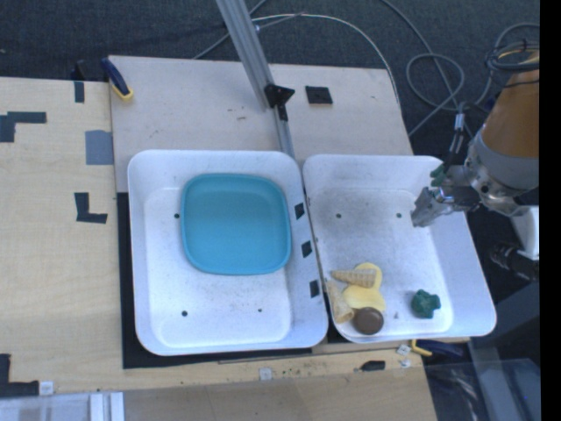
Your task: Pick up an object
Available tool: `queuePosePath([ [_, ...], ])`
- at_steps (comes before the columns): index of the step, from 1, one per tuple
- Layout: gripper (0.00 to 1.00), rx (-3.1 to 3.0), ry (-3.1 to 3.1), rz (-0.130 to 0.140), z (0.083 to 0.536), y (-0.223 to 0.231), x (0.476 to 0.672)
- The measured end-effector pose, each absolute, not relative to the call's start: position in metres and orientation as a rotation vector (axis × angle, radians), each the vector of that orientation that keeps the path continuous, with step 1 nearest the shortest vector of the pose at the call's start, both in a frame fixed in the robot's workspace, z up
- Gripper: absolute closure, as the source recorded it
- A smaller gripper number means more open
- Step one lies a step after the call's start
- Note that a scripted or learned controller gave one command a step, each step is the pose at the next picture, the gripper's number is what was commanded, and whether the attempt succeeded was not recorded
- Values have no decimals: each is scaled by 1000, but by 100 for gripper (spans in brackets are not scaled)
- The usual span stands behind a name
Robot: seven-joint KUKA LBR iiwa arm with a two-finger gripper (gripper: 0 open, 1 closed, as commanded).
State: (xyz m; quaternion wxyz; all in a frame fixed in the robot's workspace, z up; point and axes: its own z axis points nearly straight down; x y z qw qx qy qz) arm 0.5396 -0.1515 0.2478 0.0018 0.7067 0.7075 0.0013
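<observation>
Two white bins share the bench: the left bin [158,261] bears a blue plate [235,223], the right bin [386,191] yellow toys [358,289] and a green piece [426,303]. The gripper [427,209] hovers above, nothing visibly held; its opening cannot be told. Picking seems not yet begun.

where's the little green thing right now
The green object lies in the right bin, near its front right corner, right of the yellow and brown pieces.

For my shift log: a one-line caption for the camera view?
Gripper over right bin's far edge; blue plate in left bin.
</observation>
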Motion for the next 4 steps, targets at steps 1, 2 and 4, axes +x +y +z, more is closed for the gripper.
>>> queuePosePath([
  [1,100,2217,2226,1,248,-100,523],
  [2,100,2217,2228,0,244,-41,509],
  [4,100,2217,2228,0,250,63,495],
])
